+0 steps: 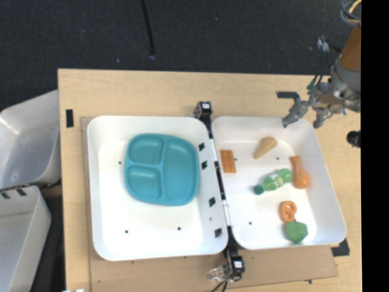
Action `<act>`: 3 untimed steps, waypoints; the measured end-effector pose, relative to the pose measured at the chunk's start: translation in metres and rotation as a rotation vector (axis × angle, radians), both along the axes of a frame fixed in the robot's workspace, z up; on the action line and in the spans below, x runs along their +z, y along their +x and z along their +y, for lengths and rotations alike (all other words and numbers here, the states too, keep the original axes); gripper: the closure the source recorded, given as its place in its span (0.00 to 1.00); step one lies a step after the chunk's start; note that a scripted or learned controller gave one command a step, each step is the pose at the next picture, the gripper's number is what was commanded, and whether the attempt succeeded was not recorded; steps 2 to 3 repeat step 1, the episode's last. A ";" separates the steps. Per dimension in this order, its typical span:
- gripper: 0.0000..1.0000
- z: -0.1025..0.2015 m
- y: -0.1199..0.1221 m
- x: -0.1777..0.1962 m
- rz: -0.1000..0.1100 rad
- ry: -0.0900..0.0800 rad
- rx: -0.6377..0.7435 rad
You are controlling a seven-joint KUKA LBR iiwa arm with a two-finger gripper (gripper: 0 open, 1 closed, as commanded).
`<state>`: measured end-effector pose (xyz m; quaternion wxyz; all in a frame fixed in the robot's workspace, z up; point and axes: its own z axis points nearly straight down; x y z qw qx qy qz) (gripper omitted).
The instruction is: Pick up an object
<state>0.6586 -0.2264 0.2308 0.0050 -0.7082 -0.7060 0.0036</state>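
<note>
Tan cone (264,146) lies in the right bin (328,224), below the open, empty hand (302,115).

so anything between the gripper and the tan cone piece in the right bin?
Nothing visible. The gripper hangs over the right bin's far rim, and the cone lies just in front of it on bare bin floor. The green bottle and orange piece sit nearer the camera, off that line.

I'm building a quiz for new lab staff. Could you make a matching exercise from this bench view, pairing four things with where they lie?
Things:
1. blue divided plate
2. green bottle
3. orange flat block
4. green lump

Places:
A. near corner of the right bin
B. middle of the left bin
C. right bin, beside the divider
D. middle of the right bin

Pairs: 1-B, 2-D, 3-C, 4-A
</note>
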 end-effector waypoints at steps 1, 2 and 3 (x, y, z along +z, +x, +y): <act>0.00 0.000 0.003 0.010 -0.014 -0.004 0.004; 0.00 0.000 0.003 0.010 -0.014 -0.004 0.004; 0.00 0.000 0.003 0.010 -0.014 -0.004 0.004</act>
